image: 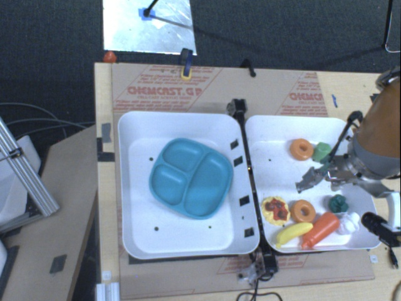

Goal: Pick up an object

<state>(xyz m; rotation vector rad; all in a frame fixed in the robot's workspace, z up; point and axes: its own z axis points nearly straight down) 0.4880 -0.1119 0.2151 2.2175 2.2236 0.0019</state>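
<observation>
Over the right-hand bin (269, 133), a shallow white plastic tub with rounded corners and a smooth, faintly glossy floor, the grey arm (379, 137) reaches in from the right, its orange band broad and rounded above the wrist. Its gripper (308, 184) is a dark metal claw hanging just above the bin floor, over bare white plastic between the upper and lower toys; whether its tips are apart or together cannot be told at this size, and nothing shows between them. Near the bin's upper part lie an orange ring doughnut (302, 148) and, just beside it, a small green block (322, 151). Lower down sit a round yellow piece with red patches on top, like a toy pizza (275, 209), a second orange ring (304, 211) touching it, a smooth curved banana (294, 233), a tapered orange carrot (321, 229), a knobbly dark green lump (338, 203) and a small white piece (348, 223) by the carrot's thick end. Beside this, the left bin (135, 168) holds a turquoise plate (190, 177) with rounded corners and moulded compartments, lying tilted. Both bins rest on brown printed cardboard (163, 89).
</observation>
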